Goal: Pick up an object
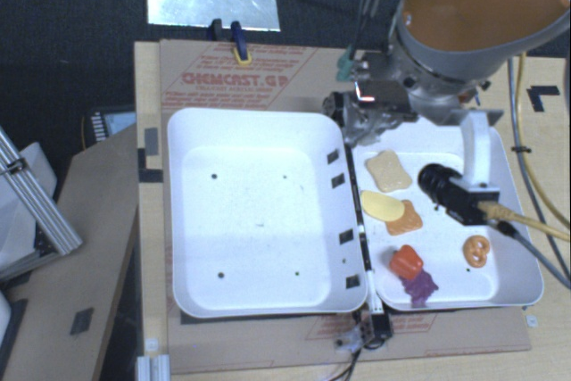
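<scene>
Beige and flat, the cracker-like piece [387, 170] lies in the right bin [517, 281], closest of all the items to the gripper [364, 122], and so it looks the likeliest thing to be picked. Using that piece as the landmark: just below it sits a yellow chip-shaped piece [382, 207], overlapping an orange waffle-like piece [409, 218]; further below are a red-orange pepper-like toy [407, 261] and, touching it, a purple piece [420, 285]. Well to the lower right of the beige piece lies a small pretzel [476, 250]. To its right a black cylindrical unit [451, 190] hangs off the arm on a white bracket (part of the rig, not a bin item). The left bin [187, 281] lies across the hinged divider to its left.

The gripper hovers just above and left of the beige piece, near the bin's upper left corner; whether it is spread or closed cannot be told, and nothing is visibly held. By my judgement, this is the approach step: the next move calls for centring over one piece, then descending.
</scene>
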